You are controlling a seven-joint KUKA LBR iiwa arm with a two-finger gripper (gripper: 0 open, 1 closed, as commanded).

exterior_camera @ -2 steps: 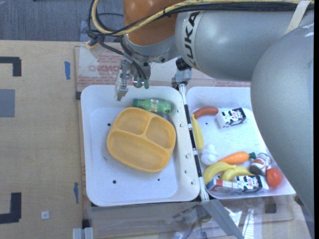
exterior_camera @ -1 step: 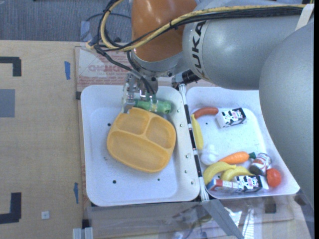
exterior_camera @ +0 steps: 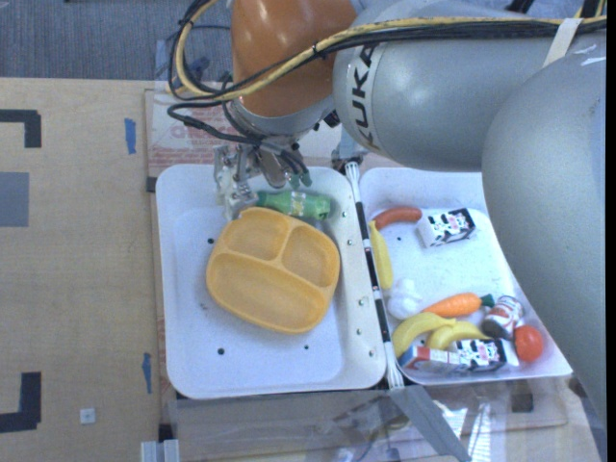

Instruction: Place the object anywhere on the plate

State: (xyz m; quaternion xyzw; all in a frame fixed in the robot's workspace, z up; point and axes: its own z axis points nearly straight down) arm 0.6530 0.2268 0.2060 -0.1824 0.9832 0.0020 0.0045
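Nearest, the right bin (exterior_camera: pixel 433 268) holds a heap of toy food, well apart from the job. In the left bin (exterior_camera: pixel 183 354) the yellow divided plate (exterior_camera: pixel 274 269) lies flat with nothing in its three sections. Just past its far rim lies the green packet (exterior_camera: pixel 294 203) on its side. It is long and slim with a paler patch, and it is touching or nearly touching the plate's edge. The gripper (exterior_camera: pixel 252 176) hangs just beyond and left of the packet. I cannot tell whether it is open or closed, nor whether it grips anything. To do this well, it likely should take the packet across its narrow width, lift it over the rim, and release low over a section.
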